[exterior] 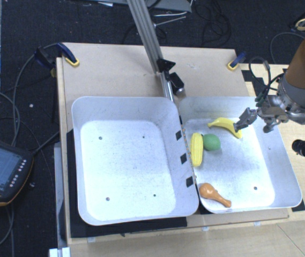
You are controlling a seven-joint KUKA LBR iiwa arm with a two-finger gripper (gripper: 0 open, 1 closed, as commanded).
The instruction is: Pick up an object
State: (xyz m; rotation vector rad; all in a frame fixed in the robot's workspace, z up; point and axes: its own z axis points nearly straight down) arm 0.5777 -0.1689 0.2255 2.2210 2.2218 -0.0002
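Right now the tool [247,120] hovers over the right white bin [281,189] at its far right side; can't tell its opening from this angle. Small curved yellow plastic banana [224,125] lies just left of the tip, maybe touching. Probably light, hollow, stiff, smooth skin, so slippery; best pinched across the narrow mid-body, not the tapered ends. Further left: yellow plastic corn cob [196,149] touching a green round ball [211,142]. Orange pear-shaped toy [213,193] well apart, toward the near edge.
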